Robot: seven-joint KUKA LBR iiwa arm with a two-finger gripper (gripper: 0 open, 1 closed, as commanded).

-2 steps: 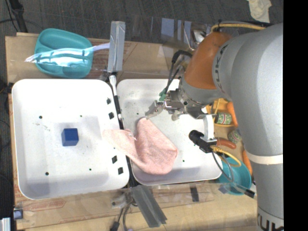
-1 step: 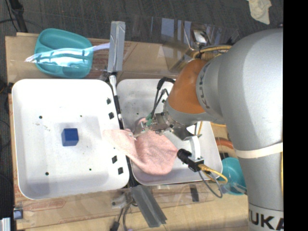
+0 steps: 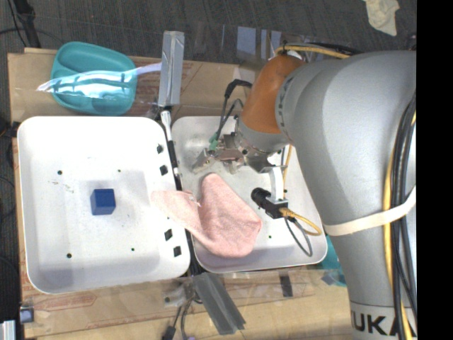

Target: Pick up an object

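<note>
While the gripper (image 3: pixel 225 151) hangs in the right bin (image 3: pixel 311 243), finger state cannot be told. Pink cloth (image 3: pixel 219 214) at its 6 o'clock, overlapping the left bin (image 3: pixel 42 190); blue cube (image 3: pixel 103 201) at 9 o'clock.

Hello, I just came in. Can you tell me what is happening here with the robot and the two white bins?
A grey KUKA arm reaches from the right into the right bin. Its gripper hangs low near the bin's far end, just above a pink cloth. The cloth lies in that bin, with one corner draped over the divider towards the left bin. A small blue cube sits alone in the left bin. Nothing is visibly between the fingers.
</note>
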